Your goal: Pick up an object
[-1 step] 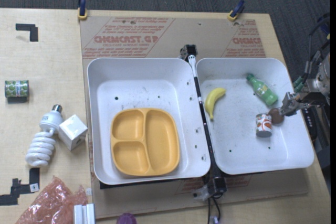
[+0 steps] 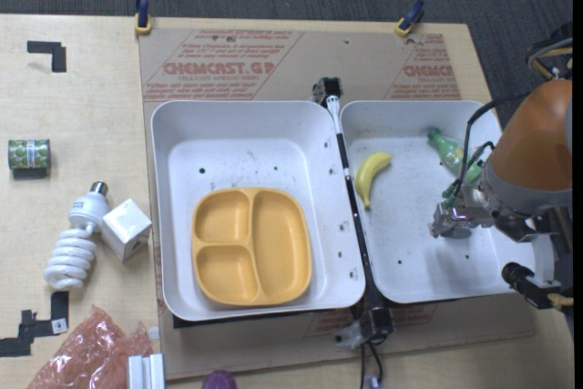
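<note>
Camera view, from the near edge outward: the yellow tray (image 2: 252, 245) lies flat in the left bin (image 2: 173, 196), taking up most of its floor. Right of the tray, across the bins' shared wall, the right bin (image 2: 401, 278) holds the tool (image 2: 453, 221), low over the bin floor at the end of the arm (image 2: 537, 146), probably brought down to try a grasp. Whether it is wide or narrow I cannot tell, and nothing is seen held in it. Beyond the tray's far right corner, just across the wall, lies the banana (image 2: 370, 175), apart from the tool. Farther right, a green bottle (image 2: 448, 151) rests near the arm, partly hidden; it looks the closer candidate.
</note>
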Action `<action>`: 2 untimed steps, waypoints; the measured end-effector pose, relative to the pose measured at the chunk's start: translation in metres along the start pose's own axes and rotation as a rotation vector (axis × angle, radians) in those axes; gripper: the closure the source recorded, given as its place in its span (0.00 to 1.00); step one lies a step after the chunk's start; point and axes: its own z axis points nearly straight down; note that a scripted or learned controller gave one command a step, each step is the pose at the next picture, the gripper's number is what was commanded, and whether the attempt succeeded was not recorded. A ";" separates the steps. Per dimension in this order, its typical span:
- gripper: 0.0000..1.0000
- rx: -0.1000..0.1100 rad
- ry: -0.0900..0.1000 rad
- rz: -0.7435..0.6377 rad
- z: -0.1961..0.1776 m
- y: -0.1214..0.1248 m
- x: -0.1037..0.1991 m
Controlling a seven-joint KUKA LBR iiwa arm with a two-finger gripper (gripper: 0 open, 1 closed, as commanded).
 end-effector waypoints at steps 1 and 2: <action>0.00 -0.001 0.000 0.000 0.041 -0.014 0.014; 0.00 -0.002 -0.001 -0.002 0.040 0.068 -0.002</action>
